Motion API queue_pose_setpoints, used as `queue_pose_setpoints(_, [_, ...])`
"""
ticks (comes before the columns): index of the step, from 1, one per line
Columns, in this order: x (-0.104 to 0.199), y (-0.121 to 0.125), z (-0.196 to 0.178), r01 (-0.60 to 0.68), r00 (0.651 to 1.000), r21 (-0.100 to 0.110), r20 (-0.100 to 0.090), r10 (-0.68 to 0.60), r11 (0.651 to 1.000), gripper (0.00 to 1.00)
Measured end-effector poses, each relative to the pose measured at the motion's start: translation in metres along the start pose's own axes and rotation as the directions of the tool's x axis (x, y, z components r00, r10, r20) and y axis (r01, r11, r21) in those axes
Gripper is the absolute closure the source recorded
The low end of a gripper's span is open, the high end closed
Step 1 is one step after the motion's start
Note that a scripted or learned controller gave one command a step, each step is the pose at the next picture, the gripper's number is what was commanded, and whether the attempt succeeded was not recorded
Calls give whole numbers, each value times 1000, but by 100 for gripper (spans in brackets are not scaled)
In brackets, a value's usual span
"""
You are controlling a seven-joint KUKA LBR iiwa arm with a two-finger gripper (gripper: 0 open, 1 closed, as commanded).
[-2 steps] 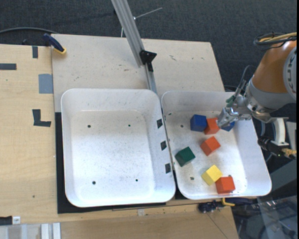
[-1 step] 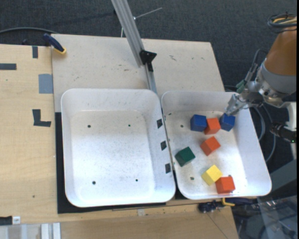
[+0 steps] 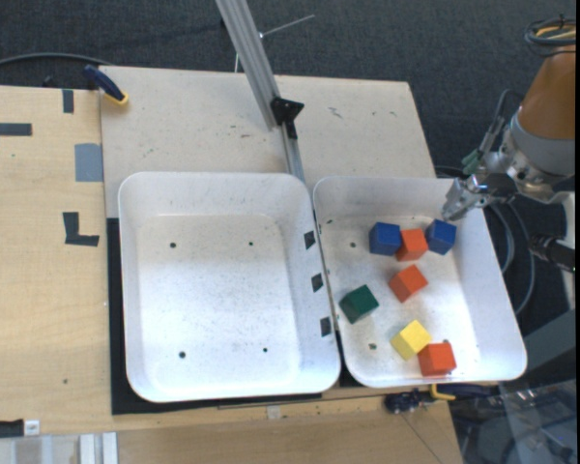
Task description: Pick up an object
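**Pincer at the right bin's far rim, blocks loose below**

I count seven blocks in the right bin (image 3: 483, 288), none of them held. Nearest the arm is a blue block (image 3: 442, 236), touching an orange block (image 3: 413, 244), which in turn touches a second blue block (image 3: 385, 238); the three form a short row running across the bin. They are cubes, so I see no long axis on any; most sit turned slightly off the bin walls. A second orange block (image 3: 407, 282) lies just below the row, a green block (image 3: 359, 303) nearer the divider, and a yellow block (image 3: 411, 338) touches a red-orange block (image 3: 437, 358) by the near rim.

The pincer (image 3: 459, 201) hangs over the bin's far right corner, just above the first blue block (touching or apart, I cannot tell). Its tips blur into the white rim, so I cannot tell whether they are spread or closed.

The left bin (image 3: 135, 288) sits beside it on the desk (image 3: 174, 114). The arm (image 3: 551, 114) is cut off at the picture's right side.
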State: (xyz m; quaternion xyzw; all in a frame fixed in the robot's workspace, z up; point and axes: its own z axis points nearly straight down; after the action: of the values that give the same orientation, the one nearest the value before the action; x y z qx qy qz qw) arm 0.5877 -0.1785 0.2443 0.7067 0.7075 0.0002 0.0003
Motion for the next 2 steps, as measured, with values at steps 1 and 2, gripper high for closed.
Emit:
queue_pose_setpoints(1, [60,-7,-6,5,1000,1,-2,-5,1000,100])
queue_pose_setpoints(2, [114,-8,-11,6,1000,1,-2,-6,1000,100])
